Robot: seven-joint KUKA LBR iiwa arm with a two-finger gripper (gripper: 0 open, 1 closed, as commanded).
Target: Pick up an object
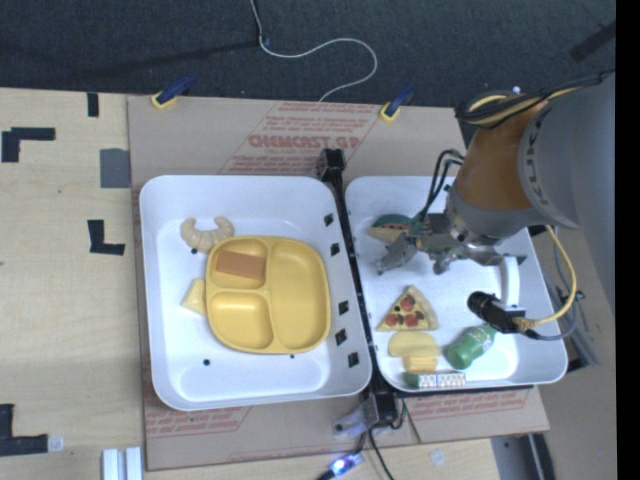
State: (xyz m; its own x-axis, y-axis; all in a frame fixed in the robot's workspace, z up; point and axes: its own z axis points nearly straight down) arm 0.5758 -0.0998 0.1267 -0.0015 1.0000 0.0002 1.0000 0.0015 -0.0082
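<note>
Objects for picking lie in the right bin (540, 368), where the gripper (412, 248) is low over the upper left part of the bin floor. Whether it is open or closed cannot be told from this slanted view, and nothing is seen held by it. A green and tan toy food piece (386, 230) sits touching or just beside the gripper's left end, near the bin's inner wall. Below the gripper, a toy pizza slice (407, 311) with red and green toppings lies flat on the bin floor. Under that slice are a pale yellow piece (413, 345) and a smaller yellow block (421, 364), close together. Just right of them lies a green bottle-shaped toy (468, 347), tilted, near the bin's lower edge. The arm (505, 173), with its orange band, reaches in from the right above this bin.

The left bin (165, 268) holds a yellow divided plate (285, 303) with a brown slab (240, 262) in its upper left compartment. A tan croissant-like toy (205, 232) lies above the plate, and a pale yellow wedge (194, 295) touches its left edge. Both bins rest on cardboard (200, 138) over the surface (50, 268).
</note>
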